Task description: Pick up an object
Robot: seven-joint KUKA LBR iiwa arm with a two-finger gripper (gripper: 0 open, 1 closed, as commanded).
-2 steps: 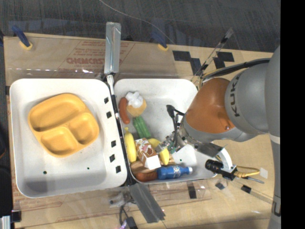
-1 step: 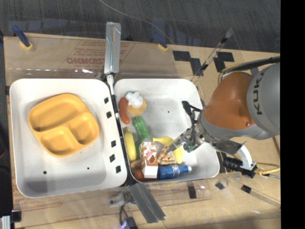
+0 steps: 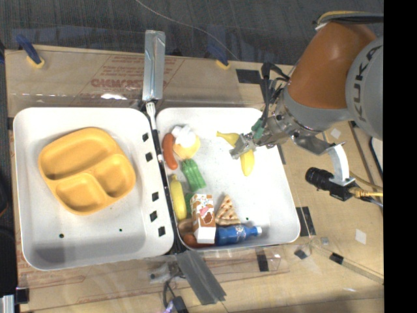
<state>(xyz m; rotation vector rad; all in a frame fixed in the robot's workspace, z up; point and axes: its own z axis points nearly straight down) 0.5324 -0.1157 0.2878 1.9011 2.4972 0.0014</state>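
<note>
White left bin (image 3: 26, 194): one yellow tray (image 3: 86, 169), three compartments, lying toward 10 o'clock of the bin floor.

White right bin (image 3: 277, 201): banana (image 3: 236, 149) at 1 o'clock, with the pincer (image 3: 247, 146) over it and touching it; whether its fingers are apart or clamped, I cannot tell. Along the 9 o'clock wall: sausage (image 3: 170, 150), egg (image 3: 186, 141), green piece (image 3: 193, 173), corn (image 3: 178, 199). At 6 o'clock: carton (image 3: 204, 216), pizza slice (image 3: 225, 211), blue bottle (image 3: 236, 233).

Table (image 3: 98, 74): brown board beneath both bins.
</note>
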